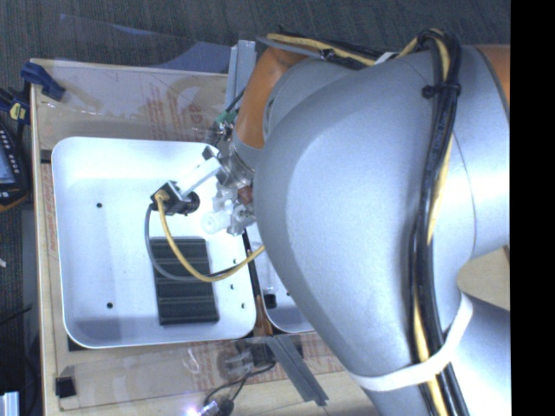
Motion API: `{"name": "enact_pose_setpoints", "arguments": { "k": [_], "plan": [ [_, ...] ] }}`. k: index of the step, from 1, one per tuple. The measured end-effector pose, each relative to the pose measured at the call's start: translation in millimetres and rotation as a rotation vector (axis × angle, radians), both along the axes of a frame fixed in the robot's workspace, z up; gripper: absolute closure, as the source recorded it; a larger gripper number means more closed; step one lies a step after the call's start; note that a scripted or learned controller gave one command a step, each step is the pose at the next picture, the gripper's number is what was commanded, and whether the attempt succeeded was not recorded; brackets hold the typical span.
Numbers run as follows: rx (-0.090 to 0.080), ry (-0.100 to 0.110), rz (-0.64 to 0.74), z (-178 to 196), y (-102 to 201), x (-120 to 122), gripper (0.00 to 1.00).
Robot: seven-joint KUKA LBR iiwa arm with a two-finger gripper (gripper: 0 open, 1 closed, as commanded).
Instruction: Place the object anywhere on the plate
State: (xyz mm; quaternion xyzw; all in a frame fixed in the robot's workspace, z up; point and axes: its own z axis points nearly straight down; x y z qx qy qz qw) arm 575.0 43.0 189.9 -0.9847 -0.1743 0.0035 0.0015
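The grey arm [373, 215] is reaching in from 3 o'clock and is taking up the whole right half of the view, with its orange band [258, 94] showing at about 12 o'clock of the wrist. The gripper [227, 208] is hanging over the 3 o'clock edge of the left bin [59, 232], close to that bin's right wall. The wrist is crowding it so much that I cannot tell how its jaws are standing. The slab [186, 291], dark and ribbed, is lying flat on the left bin's white floor in the 5 o'clock part of the bin. Its long sides are running roughly from 12 to 6 o'clock, and its lower end is sitting near the bin's 6 o'clock wall. From the slab, the gripper is sitting at about 1 o'clock, near its upper end. The right bin [286, 321] is peeking out as a pale sliver at 6 o'clock under the arm, just beside the left bin's lower right corner. The wooden bench [130, 102] is showing around the left bin at 12, 9 and 6 o'clock, and a blue clamp [42, 81] is sitting on its 10 o'clock corner.
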Motion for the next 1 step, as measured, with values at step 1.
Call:
{"name": "enact_pose_setpoints", "arguments": {
  "k": [1],
  "plan": [
    [-0.003,-0.008,-0.123,14.0,69.4,16.3,1.0]
  ]
}}
